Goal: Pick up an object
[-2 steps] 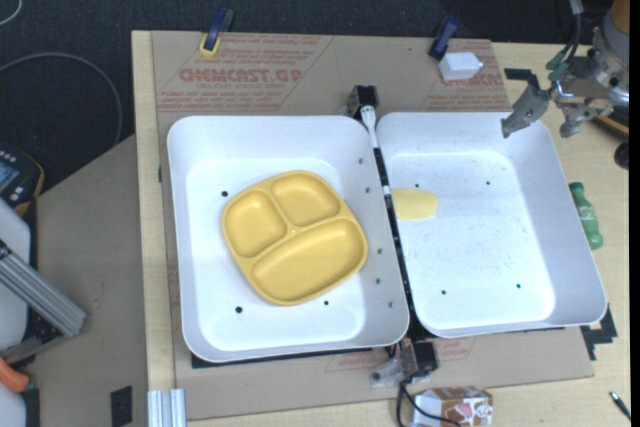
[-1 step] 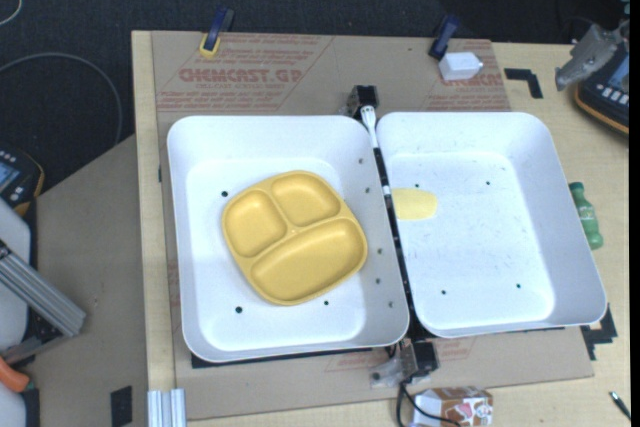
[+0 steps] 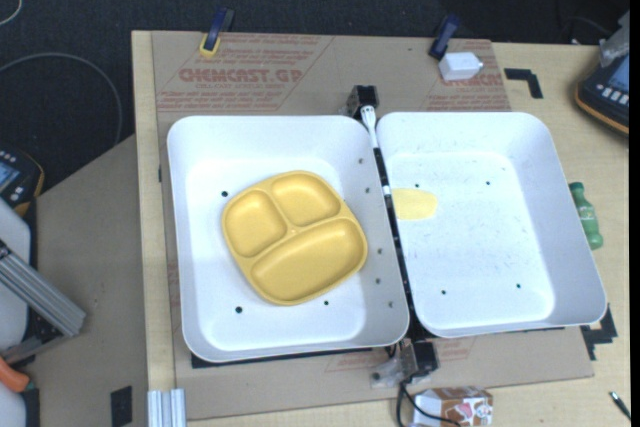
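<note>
There are two things to pick. A yellow plate (image 3: pixel 290 237) with three dips lies flat in the middle of the left bin (image 3: pixel 180 147). A small yellow piece (image 3: pixel 413 205) lies flat in the right bin (image 3: pixel 545 137), just beside the wall the two bins share.

The arm comes in from the right, so the small piece is on its near side and the plate is farther across. I cannot tell if the gripper is spread or pressed together.

What could go wrong? The small piece looks very thin and sits close to the wall – the gripper may bump the wall or slide off. The plate is wide and smooth, so a grab may slip – its rim looks like the best spot. There is bare floor all around the plate.
</note>
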`<state>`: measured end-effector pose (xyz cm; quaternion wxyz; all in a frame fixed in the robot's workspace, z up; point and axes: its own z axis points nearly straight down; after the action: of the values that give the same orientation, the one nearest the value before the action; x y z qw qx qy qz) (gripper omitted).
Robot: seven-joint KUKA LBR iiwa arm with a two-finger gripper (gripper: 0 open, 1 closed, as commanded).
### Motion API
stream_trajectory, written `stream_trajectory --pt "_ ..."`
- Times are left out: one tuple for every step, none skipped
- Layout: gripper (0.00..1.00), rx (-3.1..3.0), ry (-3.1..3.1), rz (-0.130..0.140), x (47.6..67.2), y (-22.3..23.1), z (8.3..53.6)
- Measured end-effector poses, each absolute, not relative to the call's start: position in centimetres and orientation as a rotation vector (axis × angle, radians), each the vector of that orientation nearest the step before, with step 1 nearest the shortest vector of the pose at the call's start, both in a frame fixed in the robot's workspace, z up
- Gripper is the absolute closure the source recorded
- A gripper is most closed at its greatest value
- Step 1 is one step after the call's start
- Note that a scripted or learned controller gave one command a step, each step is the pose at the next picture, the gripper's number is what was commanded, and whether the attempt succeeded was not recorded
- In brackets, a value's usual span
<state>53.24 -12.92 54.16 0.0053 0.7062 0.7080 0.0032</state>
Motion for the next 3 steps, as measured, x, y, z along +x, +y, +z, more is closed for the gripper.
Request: stream_trajectory --pt "0.00 2.209 2.239 0.002 48.1 -1.6 53.6" --pt "1.00 2.218 2.222 0.002 48.3 -2.3 54.6" --pt "1.00 2.227 2.231 -0.017 47.8 0.0 41.8"
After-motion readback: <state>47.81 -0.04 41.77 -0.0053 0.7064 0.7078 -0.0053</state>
